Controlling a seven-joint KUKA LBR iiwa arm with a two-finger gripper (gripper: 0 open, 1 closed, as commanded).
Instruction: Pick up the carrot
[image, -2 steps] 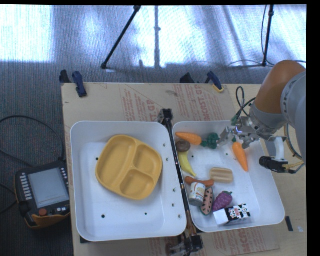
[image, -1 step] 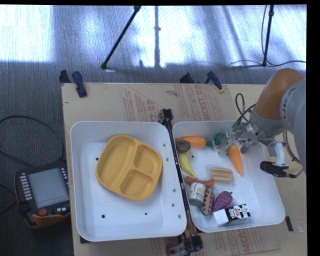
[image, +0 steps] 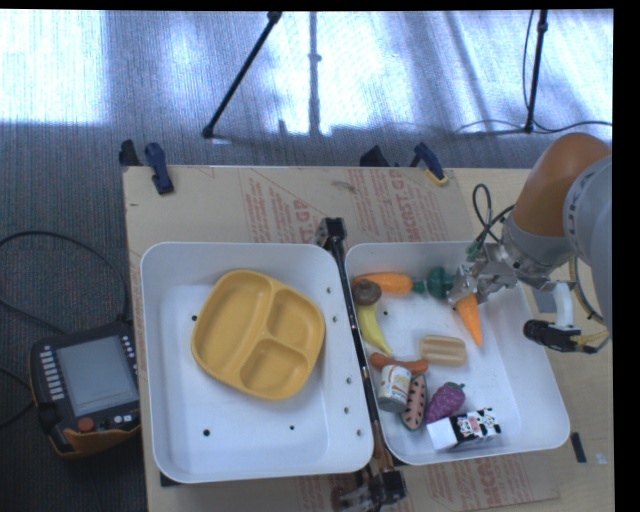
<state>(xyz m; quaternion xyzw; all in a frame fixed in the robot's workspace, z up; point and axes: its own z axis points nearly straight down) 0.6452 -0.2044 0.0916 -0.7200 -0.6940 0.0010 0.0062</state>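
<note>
**Task object.** The carrot (image: 471, 320) is in the right bin (image: 535, 395), in its far-right part. It is an orange cone with the tip pointing toward the near side. Its thick end sits directly at the gripper (image: 466, 292).

**Gripper.** The fingers appear clamped on the thick end of the carrot. The arm (image: 560, 200) reaches in from the right.

**Progress.**
- Done, as judged: approach and closing on the carrot.
- Left: raising the carrot clear of the bin. From this slanted view it cannot be told whether the tip rests on the bin floor or hangs above it, so treat the lift as not confirmed.

**Surroundings.** To the left of the gripper are a small green piece (image: 438, 281) and a second orange vegetable (image: 388, 283). Whether these two are joined cannot be told. A tan block (image: 443, 350) lies just near-left of the carrot tip, apart from it. A banana (image: 373, 328) lies along the left wall. At the near side are a can (image: 396, 387), a purple vegetable (image: 446, 402) and a small carton (image: 466, 428). The left bin (image: 170, 400) holds a yellow plate (image: 260, 333).

**Limits of view.**
- The contact points on the carrot are small and partly covered by the gripper body.
- The arm is cut off at the right edge.
- The table (image: 250, 200) is partly covered by the bins.
</note>
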